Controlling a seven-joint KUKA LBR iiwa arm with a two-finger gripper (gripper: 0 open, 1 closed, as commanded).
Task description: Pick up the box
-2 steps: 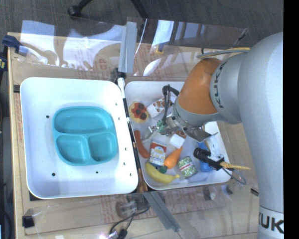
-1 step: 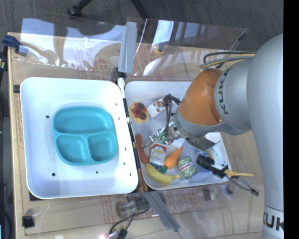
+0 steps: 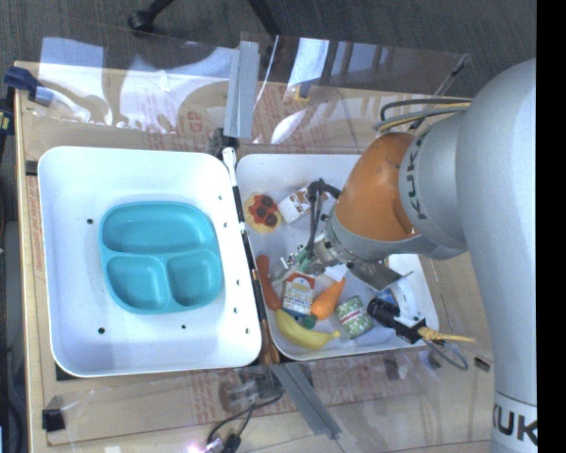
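my arm [image 3: 453, 177] reaches in from the right and bends down over the right bin [image 3: 264, 173], its orange band hanging above the clutter. my gripper [image 3: 313, 253] sits low among the items near the middle of that bin; whether it is spread or pressed together i cannot tell, since the wrist hides most of it. the box [image 3: 299, 295], a small carton with a red and white face, lies just below my gripper, close beside it, though i cannot tell if we touch. a carrot [image 3: 327, 297] leans against the box on its right, a banana [image 3: 302, 331] curves along the bin's near edge beneath it, and a reddish sausage [image 3: 265, 279] lies to its left by the bin wall. a green patterned packet [image 3: 353, 317] rests right of the carrot. the left bin [image 3: 66, 253] holds a teal divided tray [image 3: 160, 256]
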